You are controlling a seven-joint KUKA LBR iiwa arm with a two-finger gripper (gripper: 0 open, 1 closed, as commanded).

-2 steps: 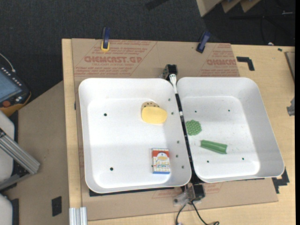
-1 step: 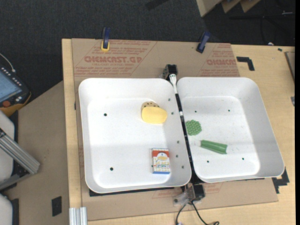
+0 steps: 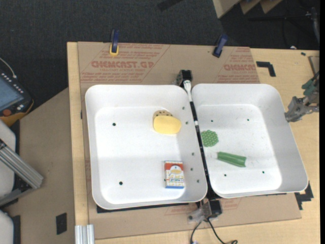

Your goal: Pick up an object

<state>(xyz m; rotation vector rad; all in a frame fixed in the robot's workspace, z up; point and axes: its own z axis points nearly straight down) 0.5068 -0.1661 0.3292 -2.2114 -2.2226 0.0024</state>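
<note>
Approach step, nothing grasped. Claw (image 3: pixel 300 107) at right bin's (image 3: pixel 274 98) right rim; its opening: cannot tell. Green stick (image 3: pixel 232 159) in right bin. Next: move over, descend.

A yellow lump (image 3: pixel 166 124) and small carton (image 3: pixel 174 175) lie in the left bin (image 3: pixel 101 151); green ball (image 3: pixel 209 138) and green stick (image 3: pixel 232 159) in the right bin (image 3: pixel 269 136).

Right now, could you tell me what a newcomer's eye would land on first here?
Probably the yellow lump near the middle of the left bin, with a small printed carton nearer the front. In the right bin, a green ball and green stick lie close together; the claw sits at its right rim.
</note>
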